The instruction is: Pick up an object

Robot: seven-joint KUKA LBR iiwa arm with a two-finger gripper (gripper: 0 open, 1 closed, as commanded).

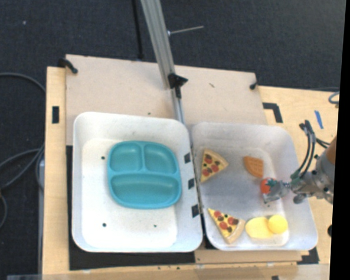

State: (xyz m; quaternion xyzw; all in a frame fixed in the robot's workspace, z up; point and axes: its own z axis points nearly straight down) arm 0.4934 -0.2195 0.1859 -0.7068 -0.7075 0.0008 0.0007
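**Claw is down in the right bin, but nothing is lifted yet**

From where I am standing, the arm [320,175] is reaching in from the right and the claw [276,190] is sitting low over the right bin [234,134], close to its right-hand wall. At the tip of the claw a small red object [267,186] is showing, right against the metal. Whether that piece is actually being pinched, or just lying under the tip, I cannot tell; the view is too small and blurred there, so the claw's state is staying an open question for me.

The other candidates are all lying loose on the bin floor. An orange piece [254,166] is resting just up and left of the claw. A pizza slice [212,165] is lying near the bin's left wall, and a second pizza slice [226,223] is lying near the front edge. Two yellow pieces [267,226] are sitting together at the front, just below the claw.

The left bin [93,131] is carrying a teal divided plate [144,174], well apart from the arm.

As I am judging it, the reach is done and the claw is at grasping height beside the red object. What is left is the real work: a confirmed grip and then a lift clear of the bin floor. Nothing is hanging in the air at this point.
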